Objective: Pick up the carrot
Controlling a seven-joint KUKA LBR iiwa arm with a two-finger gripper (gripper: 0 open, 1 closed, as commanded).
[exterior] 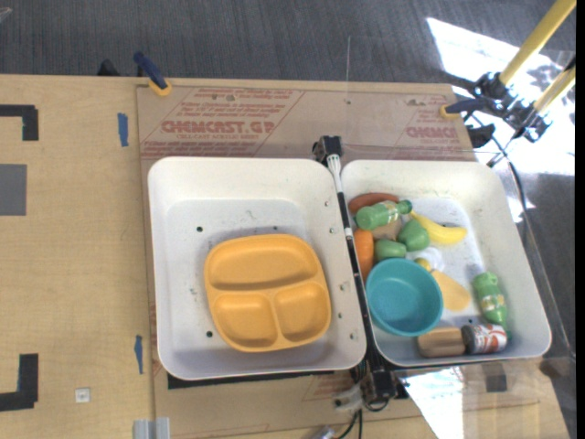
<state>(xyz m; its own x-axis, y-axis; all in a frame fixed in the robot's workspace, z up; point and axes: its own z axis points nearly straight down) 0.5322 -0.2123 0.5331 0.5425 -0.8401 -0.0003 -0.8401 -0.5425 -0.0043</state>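
The orange plastic carrot (pixel 364 250) lies in the right shallow white bin (pixel 525 262), just beyond the upper left rim of the round teal plastic bowl (pixel 402 297) and close against the bin wall on that side. We see only part of the carrot's length; its end nearer the bowl is hidden by the bowl's rim.

We take the bowl as the reference for all other positions.

- Above the bowl, just right of the carrot: a small green toy vegetable (pixel 393 250), with a second rounded green piece (pixel 414 234) beside it.
- Further above the bowl: a green and yellow toy item (pixel 379 215), and beyond it a reddish-brown sausage-shaped piece (pixel 373 199).
- Above and right of the bowl: a yellow toy banana (pixel 441 232).
- Touching the bowl's right rim: a flat pale yellow piece (pixel 453 292).
- Right of the bowl, well apart from it: a green bottle-shaped toy (pixel 488 293).
- Below the bowl: a brown cylinder (pixel 441 342), end to end with a red and white can (pixel 490 338).
- Left of the bowl, in the left shallow white bin (pixel 174 245): a yellow plastic tray with three compartments (pixel 267 291).

We cannot tell whether the claw is apart or together.
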